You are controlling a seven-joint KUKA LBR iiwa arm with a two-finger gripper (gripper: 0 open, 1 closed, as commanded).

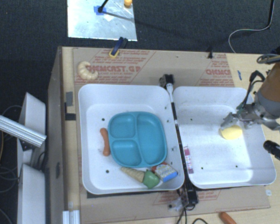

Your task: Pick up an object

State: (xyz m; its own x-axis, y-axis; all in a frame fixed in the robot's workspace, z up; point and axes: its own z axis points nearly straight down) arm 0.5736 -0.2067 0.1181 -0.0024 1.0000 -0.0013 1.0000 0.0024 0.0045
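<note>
Right bin [210, 171]: hand [234, 121] just above yellow object [231, 133]; grip state unclear.

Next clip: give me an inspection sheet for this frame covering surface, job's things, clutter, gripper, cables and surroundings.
Surface: cardboard-covered bench bearing a left bin and a right bin, side by side.
Job's things: yellow object in the right bin; in the left bin a blue divided plate, orange sausage-shaped toy, cone, green piece and small packet.
Clutter: pale curled object and blue-yellow tool on the cardboard.
Gripper: gripper low over the right bin, right by the yellow object; hold unclear.
Cables: cable trailing at upper right.
Surroundings: dark floor, shiny sheet beyond the bench.
</note>
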